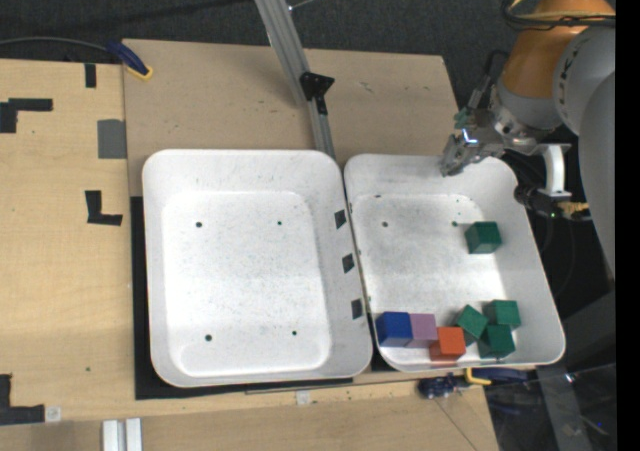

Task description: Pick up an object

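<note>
My gripper (456,161) hangs over the far rim of the right bin (420,167), near its back right corner, with nothing seen between its fingers. A lone green block (483,237) lies in the right bin, below and slightly right of the gripper. Along the bin's near edge sits a cluster: a blue block (394,327), a light purple block (423,327), an orange block (450,341), and three green blocks (492,325) crowded at the near right corner.
The left bin (160,239) lies beside the right one, sharing a middle edge with black clips. A slanted metal pole (290,39) runs from the top down to the bins' junction. The arm's grey body and orange band (560,9) stand at the right.
</note>
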`<state>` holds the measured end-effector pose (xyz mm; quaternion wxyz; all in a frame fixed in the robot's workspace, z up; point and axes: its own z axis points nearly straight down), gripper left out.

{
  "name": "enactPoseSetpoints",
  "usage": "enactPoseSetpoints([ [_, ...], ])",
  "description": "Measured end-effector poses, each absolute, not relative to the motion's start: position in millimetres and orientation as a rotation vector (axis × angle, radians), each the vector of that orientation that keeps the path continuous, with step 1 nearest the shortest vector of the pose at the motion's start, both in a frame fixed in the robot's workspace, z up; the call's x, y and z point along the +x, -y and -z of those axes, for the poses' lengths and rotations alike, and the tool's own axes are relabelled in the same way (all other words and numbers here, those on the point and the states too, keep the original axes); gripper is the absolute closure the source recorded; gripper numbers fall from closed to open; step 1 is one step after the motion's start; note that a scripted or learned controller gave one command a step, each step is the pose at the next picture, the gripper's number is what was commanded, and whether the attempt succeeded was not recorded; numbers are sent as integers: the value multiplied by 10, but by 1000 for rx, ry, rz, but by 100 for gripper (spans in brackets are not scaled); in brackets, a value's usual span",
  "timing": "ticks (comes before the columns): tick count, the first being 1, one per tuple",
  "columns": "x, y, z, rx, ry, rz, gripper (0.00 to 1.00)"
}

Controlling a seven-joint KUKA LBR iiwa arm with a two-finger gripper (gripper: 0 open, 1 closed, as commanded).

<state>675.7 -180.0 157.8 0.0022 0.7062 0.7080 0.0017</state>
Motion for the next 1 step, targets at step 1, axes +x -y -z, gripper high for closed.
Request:
enactPoseSetpoints([
  [1,6691,1787,-2182,2216,-2219,-5,100],
])
